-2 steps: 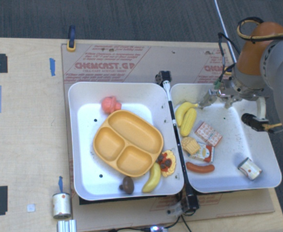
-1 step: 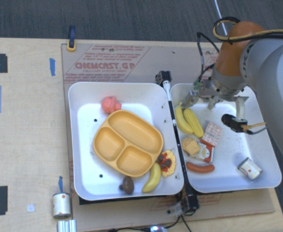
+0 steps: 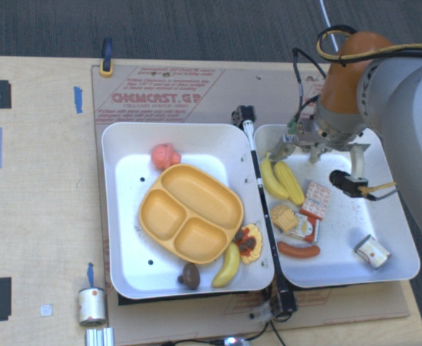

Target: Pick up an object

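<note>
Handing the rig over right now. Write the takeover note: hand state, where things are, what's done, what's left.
Hand: above the far end of the right bin; whether it is open or shut is unclear, and no object is visibly in it.
Right bin: banana and corn nearest the hand, then red-and-white packet, sausage, small white carton.
Left bin: yellow divided plate, pink ball, second banana.
Done: nothing lifted.
Left: grasp and raise one object.

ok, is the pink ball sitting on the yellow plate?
No, the pink ball lies on the bin floor, beside the yellow plate, off its rim.
</note>
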You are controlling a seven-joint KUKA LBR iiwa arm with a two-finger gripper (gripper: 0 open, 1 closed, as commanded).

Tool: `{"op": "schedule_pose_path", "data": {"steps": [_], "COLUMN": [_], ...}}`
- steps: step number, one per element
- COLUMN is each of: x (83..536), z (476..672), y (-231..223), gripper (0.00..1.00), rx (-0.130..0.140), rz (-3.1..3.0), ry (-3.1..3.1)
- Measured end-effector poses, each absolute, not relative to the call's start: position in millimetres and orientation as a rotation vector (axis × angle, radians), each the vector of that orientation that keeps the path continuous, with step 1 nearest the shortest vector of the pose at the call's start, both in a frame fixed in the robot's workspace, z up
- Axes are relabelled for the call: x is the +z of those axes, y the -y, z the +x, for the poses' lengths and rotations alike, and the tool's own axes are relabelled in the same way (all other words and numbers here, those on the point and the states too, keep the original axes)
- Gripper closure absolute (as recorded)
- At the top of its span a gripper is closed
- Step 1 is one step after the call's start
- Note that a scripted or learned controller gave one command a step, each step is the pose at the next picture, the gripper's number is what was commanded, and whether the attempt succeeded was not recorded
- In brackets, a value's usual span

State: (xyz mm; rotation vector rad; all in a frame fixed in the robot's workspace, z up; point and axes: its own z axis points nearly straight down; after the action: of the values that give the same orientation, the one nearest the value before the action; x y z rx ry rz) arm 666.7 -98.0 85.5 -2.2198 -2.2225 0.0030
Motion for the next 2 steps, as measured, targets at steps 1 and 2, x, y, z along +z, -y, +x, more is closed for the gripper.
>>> {"op": "schedule_pose_path", "data": {"steps": [1, 2], "x": [85.6, 85.7], "z": [666.4, 666.4], "y": [95.6, 94.9], "gripper": [0.00, 0.00], "rx": [0.005, 0.006], "rz": [-2.220, -2.220], "ry": [2.222, 2.222]}}
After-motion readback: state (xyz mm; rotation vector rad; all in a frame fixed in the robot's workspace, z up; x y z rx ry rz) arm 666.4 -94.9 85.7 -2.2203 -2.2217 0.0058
